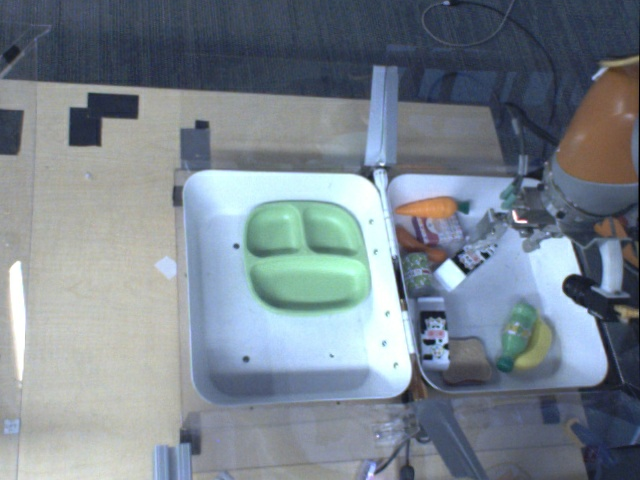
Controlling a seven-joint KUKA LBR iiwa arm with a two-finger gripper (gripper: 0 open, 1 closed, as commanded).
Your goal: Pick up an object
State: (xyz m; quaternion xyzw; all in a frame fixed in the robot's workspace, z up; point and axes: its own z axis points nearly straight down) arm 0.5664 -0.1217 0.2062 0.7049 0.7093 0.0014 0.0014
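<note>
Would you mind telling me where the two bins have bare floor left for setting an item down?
The left bin has bare floor round the green tray, widest along its near edge. In the right bin, the middle is bare, between the bottle and the gripper. Its left side, carrot to sponge, is crowded.

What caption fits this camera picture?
Robot gripper hovers over right bin of toys; green plate in left bin.
</note>
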